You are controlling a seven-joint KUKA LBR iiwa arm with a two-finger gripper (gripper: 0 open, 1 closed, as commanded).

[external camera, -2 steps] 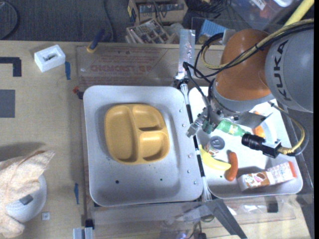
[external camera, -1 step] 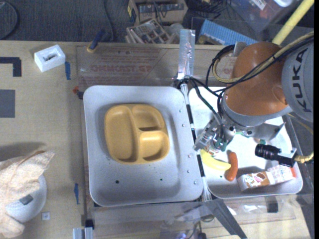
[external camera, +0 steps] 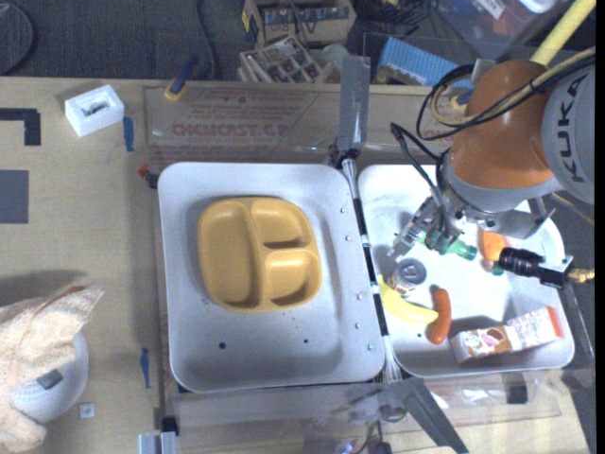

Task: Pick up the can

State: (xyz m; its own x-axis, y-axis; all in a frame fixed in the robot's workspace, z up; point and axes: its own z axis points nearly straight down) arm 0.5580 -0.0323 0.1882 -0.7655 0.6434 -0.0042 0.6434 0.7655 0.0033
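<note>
Over in the right bin (external camera: 558, 348), the can (external camera: 410, 274) hasn't been lifted yet; it's sat under the gripper (external camera: 416, 237), whose grip can't be made out.

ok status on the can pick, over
Gripper in the right bin, just above the can, not on it. Can upright, ungripped. Banana and sausage crowd its near side.
</note>
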